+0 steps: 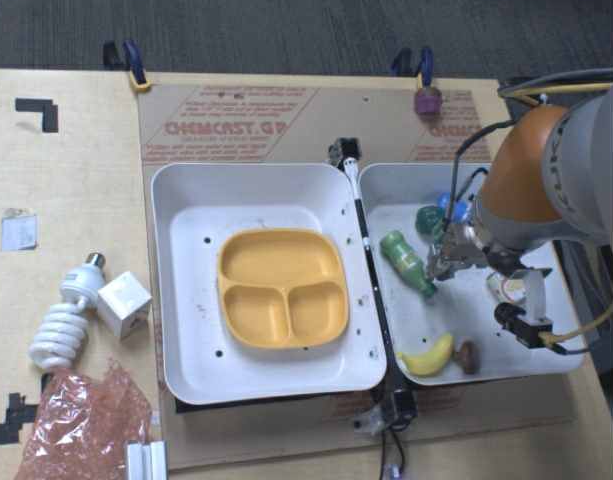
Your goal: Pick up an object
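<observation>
- The gripper (pixel 438 266) is low in the right bin (pixel 472 320), just beside the lower end of the green bottle (pixel 404 259). The bottle lies on its side near the bin's left wall, slanting from upper left to lower right.
- From this slant I cannot tell whether the gripper is apart or together, nor whether it touches the bottle. Nothing can be seen held in it.
- The bottle looks the likeliest target. A good grasp would close across its narrow width rather than along its length, and nearer its middle than its tip, so it does not pivot out.
- It is round and lies loose, so it may roll toward the bin wall. A slow, centred close should help.
- The lift should go straight up, clear of the green round thing (pixel 428 220) near the bin's far wall.
- A banana (pixel 427 356) and a small brown thing (pixel 468 356) lie along the bin's near edge, well apart from the gripper.
- The wrist hides part of the bin floor to the right. A blue thing (pixel 446 208) next to the green round one is half covered and hard to name.
- The left bin (pixel 186 268) holds a yellow divided plate (pixel 283 288).
</observation>
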`<state>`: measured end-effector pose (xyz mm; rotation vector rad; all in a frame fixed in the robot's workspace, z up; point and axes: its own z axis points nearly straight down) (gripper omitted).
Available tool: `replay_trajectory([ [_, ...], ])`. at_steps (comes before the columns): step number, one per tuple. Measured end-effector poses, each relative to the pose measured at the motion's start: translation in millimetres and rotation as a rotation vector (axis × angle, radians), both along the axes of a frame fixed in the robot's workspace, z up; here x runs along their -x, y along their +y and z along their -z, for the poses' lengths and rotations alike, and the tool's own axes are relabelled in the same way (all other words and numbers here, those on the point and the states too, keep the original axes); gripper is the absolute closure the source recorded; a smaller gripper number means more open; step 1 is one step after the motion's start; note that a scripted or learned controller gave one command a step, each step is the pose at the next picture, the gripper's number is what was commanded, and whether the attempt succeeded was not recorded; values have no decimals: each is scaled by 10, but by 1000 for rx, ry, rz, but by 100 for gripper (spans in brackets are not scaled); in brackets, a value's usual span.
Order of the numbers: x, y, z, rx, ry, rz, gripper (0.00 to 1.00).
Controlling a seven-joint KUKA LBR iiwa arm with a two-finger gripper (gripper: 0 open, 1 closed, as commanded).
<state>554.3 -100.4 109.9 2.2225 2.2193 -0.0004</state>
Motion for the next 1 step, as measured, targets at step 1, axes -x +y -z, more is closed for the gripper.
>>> replay_trajectory([
  [1,485,57,177,-1,1,0,0],
])
